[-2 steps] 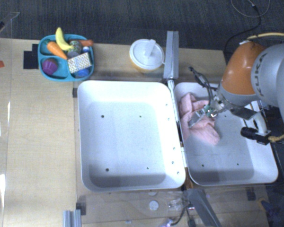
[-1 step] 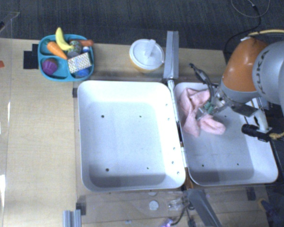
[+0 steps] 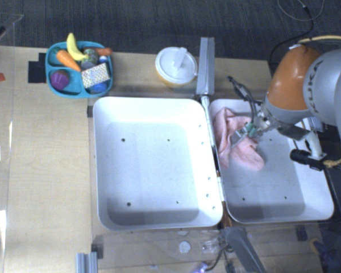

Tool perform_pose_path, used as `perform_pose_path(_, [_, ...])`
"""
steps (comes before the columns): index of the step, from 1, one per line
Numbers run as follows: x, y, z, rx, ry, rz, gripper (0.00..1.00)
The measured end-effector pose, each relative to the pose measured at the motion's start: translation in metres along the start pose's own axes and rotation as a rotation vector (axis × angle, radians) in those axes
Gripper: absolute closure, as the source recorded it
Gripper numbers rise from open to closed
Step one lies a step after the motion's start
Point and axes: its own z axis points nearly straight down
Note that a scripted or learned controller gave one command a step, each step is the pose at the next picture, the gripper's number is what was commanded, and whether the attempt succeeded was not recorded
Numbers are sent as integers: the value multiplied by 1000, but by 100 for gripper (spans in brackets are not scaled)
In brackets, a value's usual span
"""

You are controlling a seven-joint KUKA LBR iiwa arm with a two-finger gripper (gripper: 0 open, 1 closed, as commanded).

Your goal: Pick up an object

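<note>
A pink cloth (image 3: 237, 144) is contained in the right bin (image 3: 284, 206). The gripper (image 3: 242, 134) is set upon the cloth; its grip cannot be told. Toy food is held in a blue tray (image 3: 78, 68).

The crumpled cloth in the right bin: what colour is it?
Pink. The cloth lies bunched against the right bin's left wall, seen in the camera view.

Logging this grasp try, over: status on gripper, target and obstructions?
Gripper down in right bin, on the pink cloth; grip unconfirmed. Cloth bunched against bin's left wall. Nothing else in the way.
</note>
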Motion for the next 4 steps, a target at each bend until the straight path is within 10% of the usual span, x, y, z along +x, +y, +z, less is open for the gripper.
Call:
perform_pose_path(1, [-3,8,12,9,5,-35,0])
perform_pose_path(2, [-3,12,1,3,1,-39,100])
perform_pose_path(3, [-3,12,1,2,1,-39,0])
perform_pose_path(4, [-9,22,13,10,6,-78,0])
